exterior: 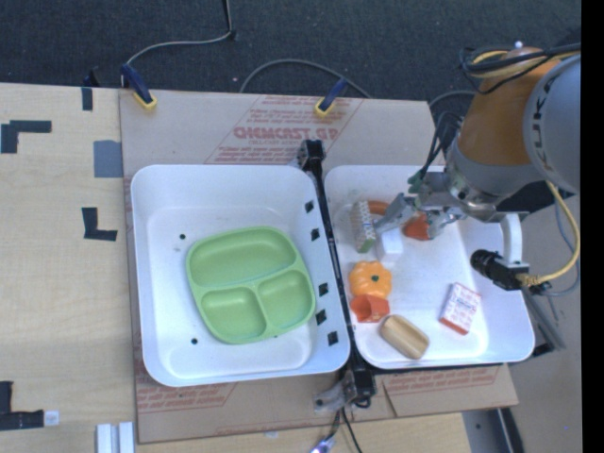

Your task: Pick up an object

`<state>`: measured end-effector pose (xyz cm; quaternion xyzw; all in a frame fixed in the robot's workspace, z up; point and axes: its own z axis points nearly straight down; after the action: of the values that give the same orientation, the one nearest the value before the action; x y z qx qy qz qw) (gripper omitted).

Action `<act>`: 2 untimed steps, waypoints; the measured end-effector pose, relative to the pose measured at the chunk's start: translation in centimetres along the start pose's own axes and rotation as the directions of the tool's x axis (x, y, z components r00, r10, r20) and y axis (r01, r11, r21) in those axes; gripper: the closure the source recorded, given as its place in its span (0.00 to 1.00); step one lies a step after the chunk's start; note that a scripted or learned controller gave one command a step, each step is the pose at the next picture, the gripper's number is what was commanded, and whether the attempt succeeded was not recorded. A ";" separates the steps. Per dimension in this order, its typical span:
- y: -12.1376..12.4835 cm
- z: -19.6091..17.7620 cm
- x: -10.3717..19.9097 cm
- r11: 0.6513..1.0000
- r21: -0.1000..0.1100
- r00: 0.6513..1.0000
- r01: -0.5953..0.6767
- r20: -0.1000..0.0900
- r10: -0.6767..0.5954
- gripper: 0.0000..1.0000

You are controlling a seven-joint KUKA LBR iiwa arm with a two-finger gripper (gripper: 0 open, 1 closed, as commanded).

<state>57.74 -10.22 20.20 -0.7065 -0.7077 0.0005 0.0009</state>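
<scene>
My gripper (408,213) hangs low over the upper middle of the right bin (500,347), at the end of the grey arm with its orange band (500,111). A small red object (416,227) lies right under or against the gripper; I cannot tell whether it is held. Just left of it lie a grey-green ridged piece (362,223), a white block (390,244) and an orange stick (377,206). Nearer the front are an orange pumpkin (370,277), a red-orange block (370,308), a bread roll (404,336) and a red-and-white box (460,308).
The left bin (156,253) holds a green divided plate (250,283). A black divider (323,243) runs between the two bins. Cables and a black fitting (495,267) hang off the wrist over the right bin's right side.
</scene>
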 end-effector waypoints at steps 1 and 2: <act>4.1 11.6 0.9 1.000 -0.007 1.000 0.001 0.001 -0.001 0.00; 6.3 11.6 0.2 1.000 -0.005 1.000 0.001 0.001 -0.001 0.00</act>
<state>64.03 -9.96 8.58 -0.7061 -0.7081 -0.0009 -0.0011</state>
